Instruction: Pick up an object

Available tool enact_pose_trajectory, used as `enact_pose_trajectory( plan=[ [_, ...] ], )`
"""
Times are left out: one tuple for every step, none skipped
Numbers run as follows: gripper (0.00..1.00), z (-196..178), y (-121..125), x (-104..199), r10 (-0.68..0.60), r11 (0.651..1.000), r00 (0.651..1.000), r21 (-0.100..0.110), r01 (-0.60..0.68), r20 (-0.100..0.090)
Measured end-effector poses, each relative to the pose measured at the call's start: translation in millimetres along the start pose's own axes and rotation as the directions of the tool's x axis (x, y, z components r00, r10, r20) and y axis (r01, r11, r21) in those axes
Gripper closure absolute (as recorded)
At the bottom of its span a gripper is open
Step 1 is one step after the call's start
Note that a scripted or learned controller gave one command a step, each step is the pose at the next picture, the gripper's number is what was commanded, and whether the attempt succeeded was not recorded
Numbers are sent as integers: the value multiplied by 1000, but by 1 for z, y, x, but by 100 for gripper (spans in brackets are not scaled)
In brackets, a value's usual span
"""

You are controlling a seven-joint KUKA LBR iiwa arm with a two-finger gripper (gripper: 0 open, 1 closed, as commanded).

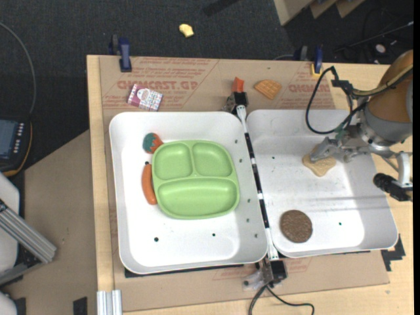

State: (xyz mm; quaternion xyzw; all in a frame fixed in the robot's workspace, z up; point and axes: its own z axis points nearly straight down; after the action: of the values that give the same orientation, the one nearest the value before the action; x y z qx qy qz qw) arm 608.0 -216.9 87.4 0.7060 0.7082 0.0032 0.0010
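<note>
A tan, bread-like piece (320, 167) lies in the upper middle of the right bin (367, 235). My gripper (326, 154) reaches in from the right and hangs directly over the piece's upper edge, touching or nearly touching it. A round brown cookie (296, 226) rests near the front of the same bin, well apart from the gripper. In the left bin (131, 241), an orange sausage-shaped item (149, 184) and a small teal-and-red item (152, 142) lie against the left side of a green divided plate (195, 178).
The arm and its black cables (321, 90) cross the right bin's far right side. A cracker (267, 88), a pink packet (144, 96) and clamps sit on the cardboard behind the bins. The divider between the bins runs down the middle.
</note>
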Motion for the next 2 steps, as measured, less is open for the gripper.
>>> enact_pose_trajectory(
  plan=[
    [0,0,-8,13,3,1000,1000,0,-3,6],
    [0,0,-25,32,4,1000,1000,0,-4,6]
  ],
)
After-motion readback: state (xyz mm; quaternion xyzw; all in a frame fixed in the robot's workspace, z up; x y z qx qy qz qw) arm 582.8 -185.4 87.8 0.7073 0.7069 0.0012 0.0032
